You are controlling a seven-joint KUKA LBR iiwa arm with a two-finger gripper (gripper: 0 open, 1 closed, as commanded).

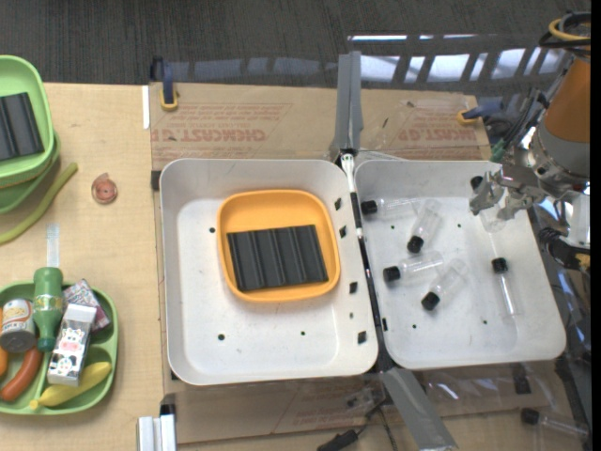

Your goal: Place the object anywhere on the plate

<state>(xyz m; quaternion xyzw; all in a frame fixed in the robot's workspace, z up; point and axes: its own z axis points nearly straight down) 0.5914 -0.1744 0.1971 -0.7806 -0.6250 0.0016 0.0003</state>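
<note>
An orange plate (278, 213) bearing a dark ribbed slab (278, 257) lies flat in the left bin (188, 327); clear black-capped vials (424, 268) lie scattered in the right bin (451, 346).

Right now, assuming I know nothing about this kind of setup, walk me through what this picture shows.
One camera looks down at a slant on a bench with two shallow white bins. The left white bin holds an orange square plate with a dark ribbed insert. The right white bin holds several clear plastic tubes with black caps. From the right reaches a grey robot arm with an orange band; its hand hovers over the right bin's upper corner. Nothing visible is held. Green trays of toy food sit at far left.
</note>
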